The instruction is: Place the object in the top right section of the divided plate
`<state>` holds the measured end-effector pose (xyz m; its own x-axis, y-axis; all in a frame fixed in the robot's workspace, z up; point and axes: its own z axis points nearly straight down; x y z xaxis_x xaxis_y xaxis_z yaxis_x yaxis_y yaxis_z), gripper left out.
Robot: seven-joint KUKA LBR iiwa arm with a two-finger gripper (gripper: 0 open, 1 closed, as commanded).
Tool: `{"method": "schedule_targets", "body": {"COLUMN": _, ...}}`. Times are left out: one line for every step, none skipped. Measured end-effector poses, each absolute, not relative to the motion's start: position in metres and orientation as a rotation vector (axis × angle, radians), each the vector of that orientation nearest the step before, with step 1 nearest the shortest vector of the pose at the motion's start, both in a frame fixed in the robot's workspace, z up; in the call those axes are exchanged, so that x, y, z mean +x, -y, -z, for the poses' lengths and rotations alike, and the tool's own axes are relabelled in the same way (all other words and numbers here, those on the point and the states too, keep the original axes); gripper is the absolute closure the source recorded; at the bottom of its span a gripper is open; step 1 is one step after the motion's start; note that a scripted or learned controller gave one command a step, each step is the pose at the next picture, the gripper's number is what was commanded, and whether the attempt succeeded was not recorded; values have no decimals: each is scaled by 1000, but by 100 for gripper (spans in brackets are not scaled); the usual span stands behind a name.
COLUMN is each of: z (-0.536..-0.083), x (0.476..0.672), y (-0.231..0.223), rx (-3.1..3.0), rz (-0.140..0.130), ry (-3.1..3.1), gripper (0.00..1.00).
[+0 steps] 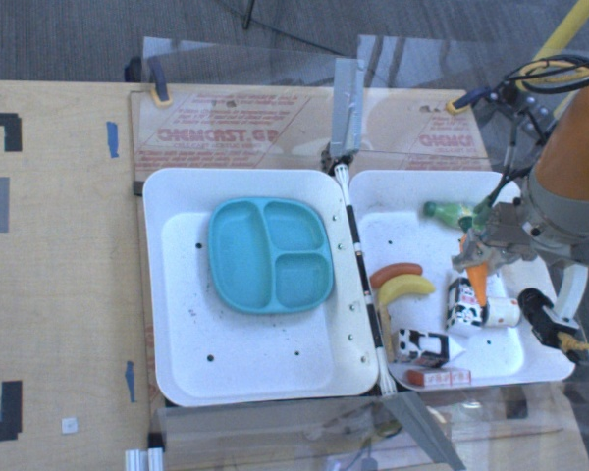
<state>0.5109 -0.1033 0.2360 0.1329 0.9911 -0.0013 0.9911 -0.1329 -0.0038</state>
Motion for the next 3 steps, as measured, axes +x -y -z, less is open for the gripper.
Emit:
{"method": "schedule_targets", "body": {"z": -227, "x": 484, "y": 22, "rx": -2416, "rz": -8, "ry": 1999, "gripper": 100}}
{"method": "schedule_targets", "body": {"z": -187, "x": 539, "y": -62, "rx": -2376, "rz": -5, "ry": 2053, "gripper": 100}}
{"method": "schedule_targets", "body": {"z": -187, "x": 539, "y": -61, "rx": -2376, "rz": -5, "ry": 2053, "gripper": 0}}
